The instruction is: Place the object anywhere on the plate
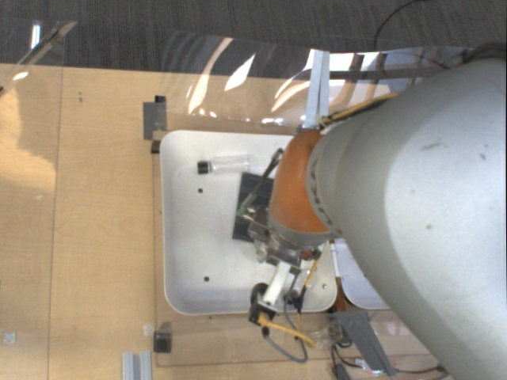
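The grey arm is looming closest to the lens, filling the right side and hiding most of what is lying beneath it. Its orange band is curving just above the wrist, and below that the metal wrist hardware is hanging over the middle of the left bin. A white connector is jutting from the wrist toward the bin's near rim, with a yellow cable and dark wires trailing off it onto the bench. The gripper is pointing down over a dark square plate, which is lying flat on the bin floor with its right part sitting under the arm; whether the gripper is released, clenched or grasping anything cannot be told from this angle. The object, a clear tube with a black cap at its left end, is lying on its side on the white floor near the bin's far wall, just beyond the plate's far left corner and apart from the gripper. A sliver of the right bin is peeking out under the arm. Black brackets are sitting at the left bin's corners on the wooden bench. Farther off, a clear panel is catching bright reflections, and dark carpet is stretching behind it.
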`<state>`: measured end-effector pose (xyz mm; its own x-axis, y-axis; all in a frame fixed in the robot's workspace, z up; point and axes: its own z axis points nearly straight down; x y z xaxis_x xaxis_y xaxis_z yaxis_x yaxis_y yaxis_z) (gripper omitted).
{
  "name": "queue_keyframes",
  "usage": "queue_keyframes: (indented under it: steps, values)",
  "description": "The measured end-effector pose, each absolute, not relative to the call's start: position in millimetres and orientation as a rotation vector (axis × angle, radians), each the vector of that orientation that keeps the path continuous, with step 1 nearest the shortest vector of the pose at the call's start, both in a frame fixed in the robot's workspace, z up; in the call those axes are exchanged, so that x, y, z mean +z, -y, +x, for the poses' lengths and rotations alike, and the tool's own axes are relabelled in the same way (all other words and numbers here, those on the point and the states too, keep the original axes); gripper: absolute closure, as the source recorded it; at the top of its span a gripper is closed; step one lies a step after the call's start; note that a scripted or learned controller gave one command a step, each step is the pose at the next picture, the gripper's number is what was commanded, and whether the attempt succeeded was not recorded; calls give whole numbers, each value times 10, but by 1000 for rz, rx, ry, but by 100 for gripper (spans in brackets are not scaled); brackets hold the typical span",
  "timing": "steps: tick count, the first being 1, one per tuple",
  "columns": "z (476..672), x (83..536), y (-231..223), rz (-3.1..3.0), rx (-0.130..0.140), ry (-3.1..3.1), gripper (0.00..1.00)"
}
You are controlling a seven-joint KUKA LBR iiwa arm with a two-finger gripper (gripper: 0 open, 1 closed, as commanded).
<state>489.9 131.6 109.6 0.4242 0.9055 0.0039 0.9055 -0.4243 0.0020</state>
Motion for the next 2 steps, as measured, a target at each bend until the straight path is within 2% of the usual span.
queue_keyframes:
  steps: [1,2]
  values:
    - [4875,2651,-1842,-2815,-6,1395,100]
    - [4990,935,-1854,-2841,-22,1334,100]
